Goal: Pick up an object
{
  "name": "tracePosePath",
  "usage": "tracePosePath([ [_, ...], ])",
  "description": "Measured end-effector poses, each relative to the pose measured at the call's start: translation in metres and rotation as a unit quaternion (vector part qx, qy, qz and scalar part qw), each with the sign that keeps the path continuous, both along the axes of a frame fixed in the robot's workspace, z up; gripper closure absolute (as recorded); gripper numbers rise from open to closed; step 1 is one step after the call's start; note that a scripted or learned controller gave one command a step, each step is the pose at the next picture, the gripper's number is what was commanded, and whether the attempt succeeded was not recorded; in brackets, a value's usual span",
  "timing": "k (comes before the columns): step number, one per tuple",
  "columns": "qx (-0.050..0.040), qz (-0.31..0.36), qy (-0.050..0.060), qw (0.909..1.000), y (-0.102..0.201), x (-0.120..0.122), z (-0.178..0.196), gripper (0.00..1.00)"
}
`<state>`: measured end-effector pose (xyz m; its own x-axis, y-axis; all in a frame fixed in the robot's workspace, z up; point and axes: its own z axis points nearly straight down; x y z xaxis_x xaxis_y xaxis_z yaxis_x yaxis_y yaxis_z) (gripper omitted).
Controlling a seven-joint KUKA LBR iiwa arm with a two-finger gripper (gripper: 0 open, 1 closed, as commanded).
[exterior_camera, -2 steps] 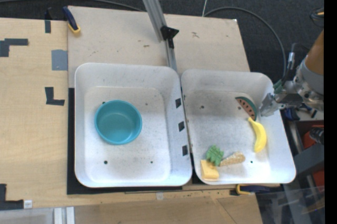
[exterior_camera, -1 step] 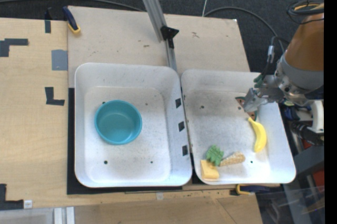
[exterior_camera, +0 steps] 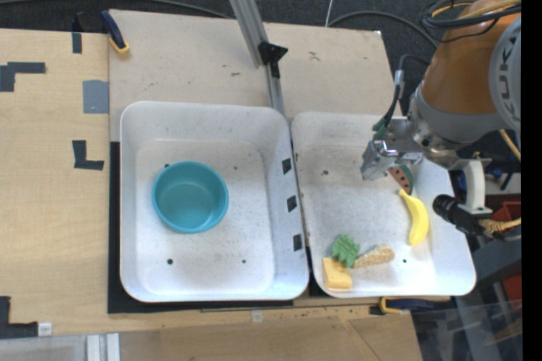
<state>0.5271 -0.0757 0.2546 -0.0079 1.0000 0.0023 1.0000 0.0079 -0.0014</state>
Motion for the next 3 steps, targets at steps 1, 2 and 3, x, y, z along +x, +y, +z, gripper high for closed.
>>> tracePosePath([
  [1, -0.0003, 0.0, 0.001, 1.0, 0.058, -0.003, -0.006, 1.0],
  [2, -0.0008, -0.001, 0.001, 1.0, 0.106, 0.001, -0.021, 1.0],
  [3, -0.001, 0.0, 0.001, 1.0, 0.162, 0.013, -0.034, 1.0],
])
